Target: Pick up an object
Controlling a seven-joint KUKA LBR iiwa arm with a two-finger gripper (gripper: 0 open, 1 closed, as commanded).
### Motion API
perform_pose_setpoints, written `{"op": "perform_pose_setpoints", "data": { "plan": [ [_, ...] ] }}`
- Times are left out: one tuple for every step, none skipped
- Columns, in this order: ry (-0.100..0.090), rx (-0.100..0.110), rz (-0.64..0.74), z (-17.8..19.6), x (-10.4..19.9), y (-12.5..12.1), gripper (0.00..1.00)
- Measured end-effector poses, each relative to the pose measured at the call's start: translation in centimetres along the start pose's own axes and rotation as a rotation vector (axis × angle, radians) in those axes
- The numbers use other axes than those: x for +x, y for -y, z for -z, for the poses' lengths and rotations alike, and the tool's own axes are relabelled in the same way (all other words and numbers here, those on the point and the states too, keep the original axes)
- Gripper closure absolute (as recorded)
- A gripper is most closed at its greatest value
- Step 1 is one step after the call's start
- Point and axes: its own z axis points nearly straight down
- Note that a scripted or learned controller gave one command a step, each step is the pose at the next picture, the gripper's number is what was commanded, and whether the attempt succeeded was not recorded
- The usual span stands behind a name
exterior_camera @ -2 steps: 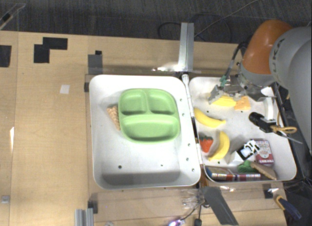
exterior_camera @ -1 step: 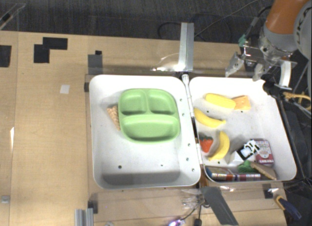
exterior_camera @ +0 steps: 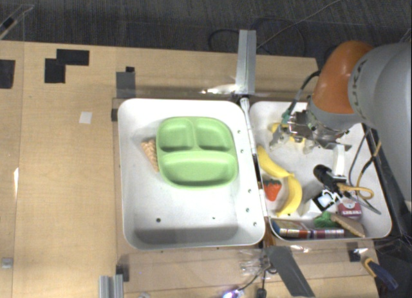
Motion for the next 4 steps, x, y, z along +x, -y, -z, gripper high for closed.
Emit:
{"op": "perform_pose_setpoints", "data": {
  "plan": [
    [0.002, -0.016, 0.080, -1.2, -0.9, 8.0, 0.00],
    [0.007, -0.028, 0.167, -1.1, -1.2, 11.7, 0.00],
    [0.000, -0.028, 0.169, 0.0, -0.8, 11.6, 1.00],
    [0.001, -0.003, 0.162, 8.1, 4.5, 3.1, 1.00]
  ]
}}
